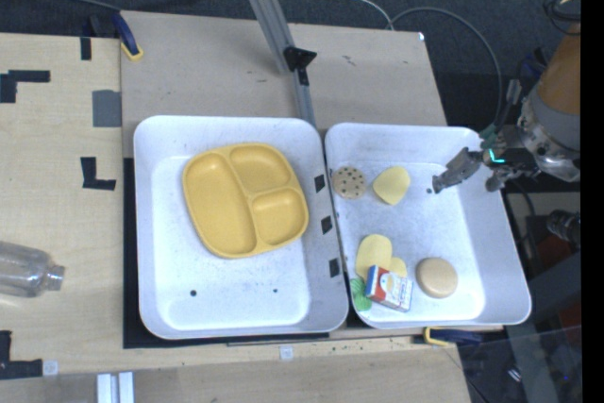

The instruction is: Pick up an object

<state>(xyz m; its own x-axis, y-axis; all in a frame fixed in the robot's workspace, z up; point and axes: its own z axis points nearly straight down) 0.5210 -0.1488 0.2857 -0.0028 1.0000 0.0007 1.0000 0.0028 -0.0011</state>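
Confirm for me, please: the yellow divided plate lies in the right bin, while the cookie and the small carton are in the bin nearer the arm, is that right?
Not quite. The camera view shows the yellow divided plate in the left bin, not the right one. The rest stands: the cookie and the small carton are in the right bin, the one nearer the arm.

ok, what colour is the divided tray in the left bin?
Yellow tray, all three compartments; clear in the camera view.
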